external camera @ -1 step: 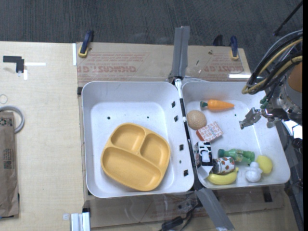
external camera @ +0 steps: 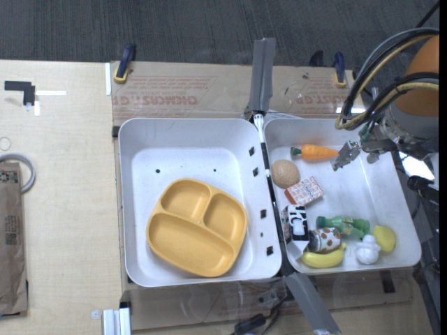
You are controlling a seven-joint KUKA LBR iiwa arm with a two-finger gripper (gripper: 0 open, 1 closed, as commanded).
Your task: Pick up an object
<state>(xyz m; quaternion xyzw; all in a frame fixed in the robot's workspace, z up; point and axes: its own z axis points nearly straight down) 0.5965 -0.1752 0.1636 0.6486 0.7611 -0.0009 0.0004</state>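
The right bin [external camera: 391, 187] holds several small things. An orange carrot [external camera: 318, 152] lies near its far wall, and a tan egg-shaped ball [external camera: 285, 173] sits by the left wall. A pink patterned box [external camera: 305, 190] lies in front of the ball. Toward the front are a black-and-white item [external camera: 297, 223], a green bottle [external camera: 346, 224], a yellow lemon [external camera: 384, 238], a banana [external camera: 323, 258] and a white lump [external camera: 367, 253]. My gripper [external camera: 357, 156] hangs over the bin's far right part, just right of the carrot's tip. It is open with nothing between its fingers.
The left bin [external camera: 140, 152] holds a yellow divided plate [external camera: 198, 227]. A grey post [external camera: 262, 75] rises behind the wall shared by the bins. Black and yellow cables [external camera: 370, 68] loop off the arm at the right. A brown paper bag [external camera: 10, 236] lies on the bench at far left.
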